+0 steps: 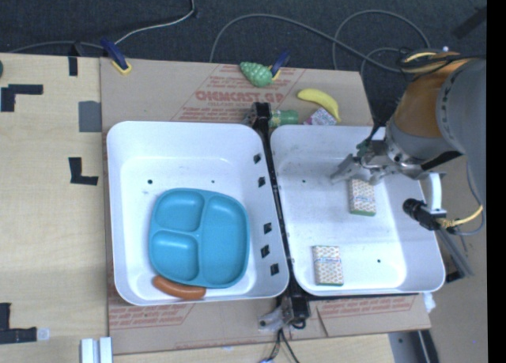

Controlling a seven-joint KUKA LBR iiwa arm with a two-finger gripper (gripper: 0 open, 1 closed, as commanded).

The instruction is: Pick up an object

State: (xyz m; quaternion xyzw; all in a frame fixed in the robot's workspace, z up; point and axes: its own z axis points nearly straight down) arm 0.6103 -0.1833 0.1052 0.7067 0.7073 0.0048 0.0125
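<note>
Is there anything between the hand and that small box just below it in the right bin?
Nothing visible. The hand hangs directly above the upper small box in the right bin, with bare bin floor around it; the second box lies well clear, nearer the front.

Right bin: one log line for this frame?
gripper: over upper packet | second packet: right bin front | hold: not seen

In the right shallow white bin (395,274) two small patterned boxes, one just below the pincer (365,170) at (363,196) and one near the front wall (327,265), leave open floor between them. The left white bin (134,148) is crowded in front by a blue sectioned plastic plate (199,236) and an orange sausage (179,288).
</note>
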